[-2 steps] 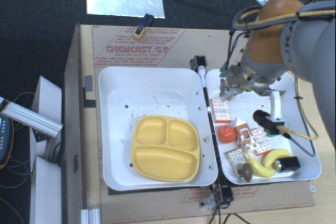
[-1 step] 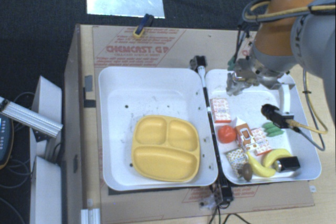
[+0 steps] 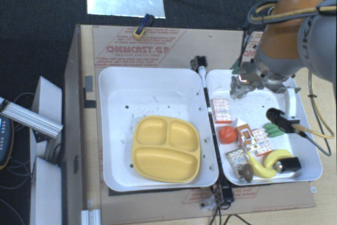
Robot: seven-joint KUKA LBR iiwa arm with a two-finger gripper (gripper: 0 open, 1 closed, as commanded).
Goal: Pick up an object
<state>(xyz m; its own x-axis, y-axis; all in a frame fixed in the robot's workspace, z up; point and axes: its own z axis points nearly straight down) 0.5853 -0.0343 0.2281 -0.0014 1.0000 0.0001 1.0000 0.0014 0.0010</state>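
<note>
Objects (image 3: 259,140) for the pick: all loose in the right bin (image 3: 258,105), bunched in its near half. The reference is the red ball (image 3: 227,135), close to that bin's left wall.

- red-and-white packet (image 3: 221,110): just up-view of the ball, lying flat
- orange-and-white carton (image 3: 243,133): immediately right of the ball; touching or just beside, can't tell which
- second red-printed packet (image 3: 261,137): right of the ball, beyond the carton
- green item (image 3: 273,130): further right of the ball, past that packet; too small to identify
- patterned packet (image 3: 237,157): just down-view of the ball
- brown item (image 3: 246,171): down-view of the ball, near the bin's front wall
- banana (image 3: 266,162): down-view and right of the ball, lying flat, one end beside the brown item; a black block (image 3: 287,165) rests against its other end

Gripper (image 3: 238,87): well up-view of the ball and slightly right, over the far left corner of the right bin, beyond the red-and-white packet, on the grey arm (image 3: 316,45). Open or closed: can't tell from this angle. Contact with the bin floor: can't tell either. Every listed object lies apart from it.

Left bin (image 3: 137,97): left of the ball across the divider, holding a yellow divided tray (image 3: 167,148).
</note>
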